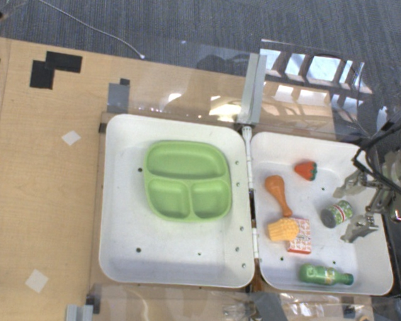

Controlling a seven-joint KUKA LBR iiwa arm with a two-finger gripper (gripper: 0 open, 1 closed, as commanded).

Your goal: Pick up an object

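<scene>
The two-finger gripper [356, 207] hangs over the right white bin [385, 282] with fingers spread, straddling the small green-labelled metal can [337, 214] lying tilted on the bin floor. The spread stance suggests a grasp being lined up; nothing is pinched.

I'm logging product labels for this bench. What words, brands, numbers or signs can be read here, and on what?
No text can be read.
Can: printed label, too blurred to read.
Green bottle: pale label band, too small to read.
Red and white box: patterned print, no legible letters.
Black patches on the bench: plain shapes, no writing.
Green tray, strawberry, drumstick, corn: no markings visible.
</scene>
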